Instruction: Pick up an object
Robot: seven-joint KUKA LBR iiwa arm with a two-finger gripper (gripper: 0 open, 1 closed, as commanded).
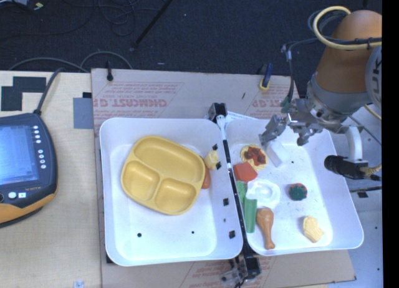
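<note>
I am hovering my gripper over the far part of the right bin, fingers spread apart and gripping nothing. I am judging this the approach step. The pizza slice is lying nearest, just left of and nearer than my fingertips; next I should be shifting left and descending onto it.

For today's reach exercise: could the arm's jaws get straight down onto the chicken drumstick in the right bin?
Probably yes: the drumstick lies uncovered on the right bin floor, nothing above it, though a green piece sits close beside it.
</note>
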